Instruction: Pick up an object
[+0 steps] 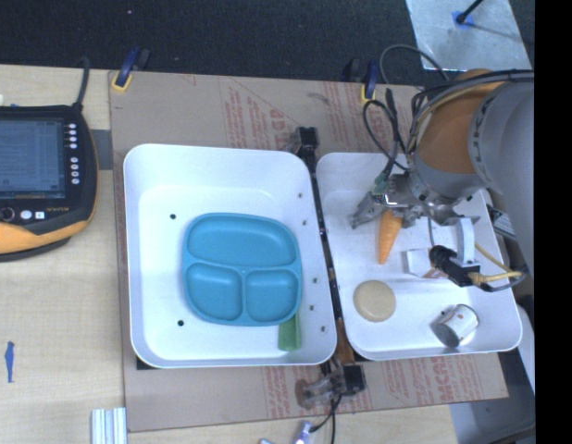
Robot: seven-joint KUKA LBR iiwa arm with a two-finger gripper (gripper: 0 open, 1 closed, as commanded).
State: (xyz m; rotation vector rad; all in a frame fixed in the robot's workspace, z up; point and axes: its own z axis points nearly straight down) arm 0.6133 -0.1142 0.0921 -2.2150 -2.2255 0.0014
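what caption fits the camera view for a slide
Grey arm's hand lowered over the orange carrot-shaped toy in the right white bin; blue divided plastic plate in the left white bin.

Well left of the claw point(390, 213), a blue plate point(242, 267) lies in the left bin point(147, 248), a green block point(289, 334) at its near right corner. Far left on the desk point(55, 340) sits a pendant point(36, 178). Clamps point(127, 67) grip the cardboard point(258, 109) beyond.
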